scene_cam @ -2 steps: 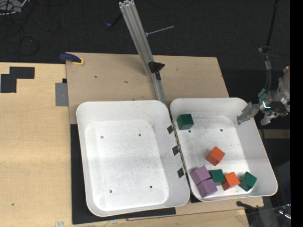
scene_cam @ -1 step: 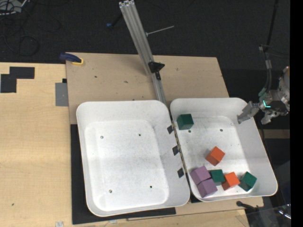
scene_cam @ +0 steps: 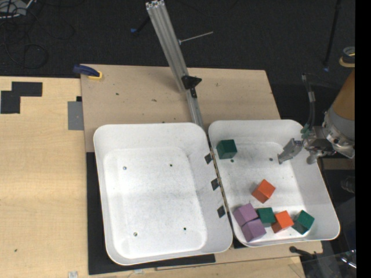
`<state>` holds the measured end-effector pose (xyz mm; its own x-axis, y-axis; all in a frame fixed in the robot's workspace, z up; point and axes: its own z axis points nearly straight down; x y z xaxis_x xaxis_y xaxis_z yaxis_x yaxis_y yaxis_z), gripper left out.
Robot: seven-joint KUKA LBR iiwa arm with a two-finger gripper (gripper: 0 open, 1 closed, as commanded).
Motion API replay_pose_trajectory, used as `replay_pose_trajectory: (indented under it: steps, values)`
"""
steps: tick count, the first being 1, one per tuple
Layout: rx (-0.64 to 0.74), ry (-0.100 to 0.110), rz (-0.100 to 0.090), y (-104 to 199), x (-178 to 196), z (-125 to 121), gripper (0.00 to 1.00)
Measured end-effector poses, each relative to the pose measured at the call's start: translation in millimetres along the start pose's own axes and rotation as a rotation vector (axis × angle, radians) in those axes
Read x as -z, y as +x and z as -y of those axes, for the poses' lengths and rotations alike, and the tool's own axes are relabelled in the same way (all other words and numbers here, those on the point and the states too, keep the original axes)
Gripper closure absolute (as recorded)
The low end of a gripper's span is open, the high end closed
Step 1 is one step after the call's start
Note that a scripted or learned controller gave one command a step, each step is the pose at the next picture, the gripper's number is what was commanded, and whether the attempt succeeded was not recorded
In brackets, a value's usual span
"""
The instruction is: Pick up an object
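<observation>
Gripper (scene_cam: pixel 298 150) at the right edge of the frame, poised over the upper right corner of the right bin (scene_cam: pixel 255 126); its fingers stand apart with nothing between them (presumably ready for a descent). The candidate objects lie lower in that bin: an orange cube (scene_cam: pixel 264 190) alone mid-bin, a green cube (scene_cam: pixel 226 149) near the divider, and a crowded cluster of purple, green and orange blocks (scene_cam: pixel 270 220) along the lower wall, where neighbours would obstruct a grasp. The left bin (scene_cam: pixel 101 135) occupies frame centre.
</observation>
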<state>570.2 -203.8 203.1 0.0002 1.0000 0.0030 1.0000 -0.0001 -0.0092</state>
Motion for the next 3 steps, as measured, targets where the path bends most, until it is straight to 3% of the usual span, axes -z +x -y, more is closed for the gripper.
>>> replay_pose_trajectory:
  steps: [2,3]
  values:
    - [-0.003,-0.008,0.002,-2.0,-112.4,5.7,0.00]
    - [-0.009,-0.009,0.002,-2.8,-101.6,6.1,1.00]
